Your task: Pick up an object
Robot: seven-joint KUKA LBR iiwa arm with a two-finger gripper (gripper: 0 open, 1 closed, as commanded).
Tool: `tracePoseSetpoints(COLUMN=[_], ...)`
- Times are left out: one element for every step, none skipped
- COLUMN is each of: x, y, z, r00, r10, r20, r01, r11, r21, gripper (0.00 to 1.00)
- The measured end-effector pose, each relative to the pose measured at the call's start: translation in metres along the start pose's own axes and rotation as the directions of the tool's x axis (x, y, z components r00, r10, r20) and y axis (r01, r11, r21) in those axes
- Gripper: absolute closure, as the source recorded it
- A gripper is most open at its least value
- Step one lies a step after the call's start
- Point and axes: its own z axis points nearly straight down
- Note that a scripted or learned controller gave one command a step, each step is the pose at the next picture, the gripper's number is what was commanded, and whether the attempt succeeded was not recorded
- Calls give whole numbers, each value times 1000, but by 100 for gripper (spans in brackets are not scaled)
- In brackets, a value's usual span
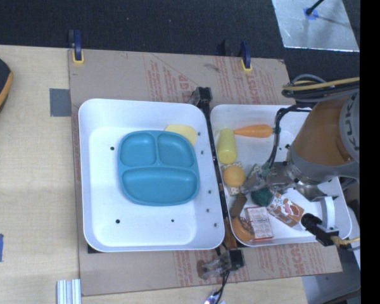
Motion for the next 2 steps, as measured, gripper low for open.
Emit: tracePoseSetpoints(x=[0, 0], y=[-3, -6], z=[2, 2], r00=[1000, 1000], r10=[8, 9], r20=[8, 8], r01=[-7, -8], r11=[1000, 1000], r21=[-21, -21], gripper=[0, 0])
